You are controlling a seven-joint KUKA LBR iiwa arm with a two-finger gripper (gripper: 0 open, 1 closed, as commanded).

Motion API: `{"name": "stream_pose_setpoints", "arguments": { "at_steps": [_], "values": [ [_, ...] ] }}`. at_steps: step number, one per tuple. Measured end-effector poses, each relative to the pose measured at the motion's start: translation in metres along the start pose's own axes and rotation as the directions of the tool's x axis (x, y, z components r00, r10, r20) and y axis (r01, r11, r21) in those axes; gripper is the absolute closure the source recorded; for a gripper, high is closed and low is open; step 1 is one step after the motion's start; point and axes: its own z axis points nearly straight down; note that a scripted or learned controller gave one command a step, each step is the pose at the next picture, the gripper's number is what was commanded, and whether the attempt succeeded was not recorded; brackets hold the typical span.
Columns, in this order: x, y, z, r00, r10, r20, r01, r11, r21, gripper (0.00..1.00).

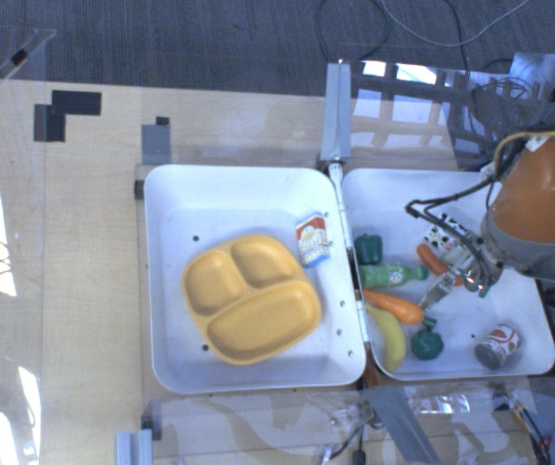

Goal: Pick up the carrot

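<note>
On the desk (83, 260) sit two white bins. The arm (539, 201) reaches into the right bin (529, 352), its gripper (439, 294) spread just right of the carrot (394, 305). A banana (387, 338) and green bottle (390, 275) flank the carrot.

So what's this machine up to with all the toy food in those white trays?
A robot arm reaches in from the right over the right bin, where its gripper hangs low, just beside the carrot it is meant to pick up. The carrot lies on the bin floor, not yet lifted, among a banana, a green bottle, a can and other toy food. The left bin holds a yellow divided plate and a small carton.
</note>
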Motion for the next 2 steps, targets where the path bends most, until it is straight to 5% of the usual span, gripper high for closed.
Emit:
{"name": "stream_pose_setpoints", "arguments": {
  "at_steps": [1, 2],
  "values": [
    [-0.001, 0.002, -0.012, 1.000, 0.000, 0.003, 0.000, 1.000, -0.004, 1.00],
    [0.038, -0.013, -0.117, 0.994, 0.109, -0.005, -0.109, 0.994, 0.004, 1.00]
  ]
}}
